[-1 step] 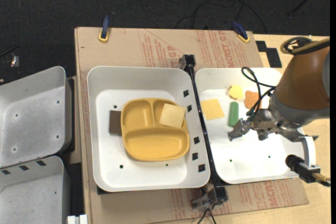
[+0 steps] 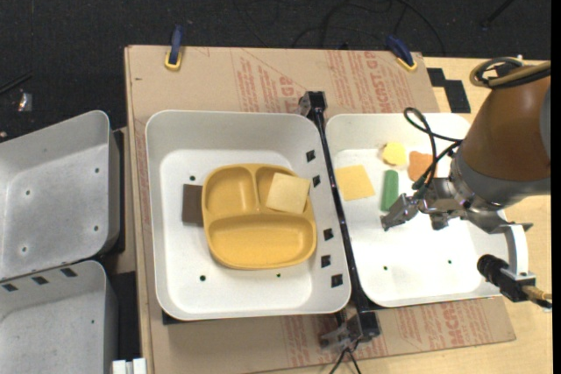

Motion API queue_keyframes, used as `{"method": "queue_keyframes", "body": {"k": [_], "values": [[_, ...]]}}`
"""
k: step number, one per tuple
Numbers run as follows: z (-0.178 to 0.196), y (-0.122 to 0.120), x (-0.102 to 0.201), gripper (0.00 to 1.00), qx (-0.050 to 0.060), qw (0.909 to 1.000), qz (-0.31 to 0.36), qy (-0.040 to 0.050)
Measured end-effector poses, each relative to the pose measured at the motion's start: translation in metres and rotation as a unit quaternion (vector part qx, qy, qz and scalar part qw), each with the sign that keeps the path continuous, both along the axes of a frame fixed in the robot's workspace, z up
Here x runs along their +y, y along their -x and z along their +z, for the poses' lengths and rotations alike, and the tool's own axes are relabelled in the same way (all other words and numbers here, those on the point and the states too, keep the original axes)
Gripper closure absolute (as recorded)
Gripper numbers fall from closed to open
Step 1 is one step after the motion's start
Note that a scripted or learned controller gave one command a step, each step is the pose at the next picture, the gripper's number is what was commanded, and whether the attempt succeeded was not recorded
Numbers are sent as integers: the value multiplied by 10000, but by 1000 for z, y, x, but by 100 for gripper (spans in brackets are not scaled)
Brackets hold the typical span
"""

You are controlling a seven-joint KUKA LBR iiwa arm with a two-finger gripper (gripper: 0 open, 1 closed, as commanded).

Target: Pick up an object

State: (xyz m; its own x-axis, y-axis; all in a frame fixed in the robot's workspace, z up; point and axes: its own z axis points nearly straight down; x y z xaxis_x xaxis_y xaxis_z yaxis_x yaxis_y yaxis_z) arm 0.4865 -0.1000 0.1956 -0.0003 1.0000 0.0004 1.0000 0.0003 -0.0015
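A small upright green block [image 2: 389,188] stands in the right white bin [image 2: 386,280], between a flat yellow square [image 2: 355,182] and an orange piece [image 2: 420,164]. The two-finger gripper [image 2: 399,215] hangs just below it, fingers apart and holding nothing. In the left white bin [image 2: 175,285] lies a yellow divided tray [image 2: 254,228].

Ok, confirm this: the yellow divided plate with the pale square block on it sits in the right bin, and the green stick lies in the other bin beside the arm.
Wrong bin. The camera view shows the yellow divided plate, pale square block on it, in the left bin. The green stick lies in the other, right bin beside the arm.
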Motion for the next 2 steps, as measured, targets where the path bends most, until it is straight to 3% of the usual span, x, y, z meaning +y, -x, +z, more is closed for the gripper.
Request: {"method": "queue_keyframes", "body": {"k": [2], "values": [[-99, 2, 8, 0, 24, 10000, -12, -6]]}}
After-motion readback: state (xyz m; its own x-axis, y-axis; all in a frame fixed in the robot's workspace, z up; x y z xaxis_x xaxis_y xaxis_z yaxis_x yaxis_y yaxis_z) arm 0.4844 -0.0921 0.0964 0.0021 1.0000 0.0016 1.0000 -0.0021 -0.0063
